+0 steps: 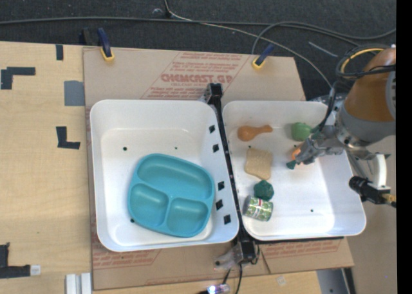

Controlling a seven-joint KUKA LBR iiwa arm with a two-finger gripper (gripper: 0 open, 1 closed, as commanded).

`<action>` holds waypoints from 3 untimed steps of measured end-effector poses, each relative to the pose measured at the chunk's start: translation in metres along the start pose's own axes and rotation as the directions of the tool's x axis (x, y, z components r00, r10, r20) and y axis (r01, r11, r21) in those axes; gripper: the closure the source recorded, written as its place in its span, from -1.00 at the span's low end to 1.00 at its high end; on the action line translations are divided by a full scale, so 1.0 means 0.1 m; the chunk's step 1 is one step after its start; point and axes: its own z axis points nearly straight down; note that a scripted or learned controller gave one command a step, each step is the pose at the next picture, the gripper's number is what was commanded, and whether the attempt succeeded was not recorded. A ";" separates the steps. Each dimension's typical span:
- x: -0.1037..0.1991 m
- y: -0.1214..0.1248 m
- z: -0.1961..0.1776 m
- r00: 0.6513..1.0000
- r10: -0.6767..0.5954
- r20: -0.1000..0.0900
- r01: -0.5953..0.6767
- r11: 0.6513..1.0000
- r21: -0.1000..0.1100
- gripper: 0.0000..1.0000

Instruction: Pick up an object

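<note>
The nearest candidate to the claw (304,155) is a small orange-and-teal object (295,157) lying in the right white bin (322,222), touching or just under the claw's tip; it is too small to identify, and whether the claw is spread or closed, or has anything in it, I cannot tell. Judging by its size it is light and probably rigid, best taken across its narrow width. Just beyond it, toward the bin's far wall, sits a round green ball-like lump (300,130), likely light and apt to roll. Farther from the claw lie a tan square sponge-like block (258,163), soft and easy to pinch at its edges, an orange spoon-shaped piece (253,132), a dark green knobbly lump (263,190), and a small green-labelled can (258,209) on its side, smooth and slippery. The left white bin (109,119) holds a teal divided plastic tray (170,194).
</note>
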 end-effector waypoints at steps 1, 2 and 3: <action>0.06 0.03 -0.62 1.000 -0.001 0.000 0.001 1.000 0.000 1.00; 0.06 0.04 -1.15 1.000 -0.001 0.000 0.001 1.000 0.001 1.00; 0.61 -0.12 -1.09 1.000 -0.003 -0.002 0.003 1.000 0.007 1.00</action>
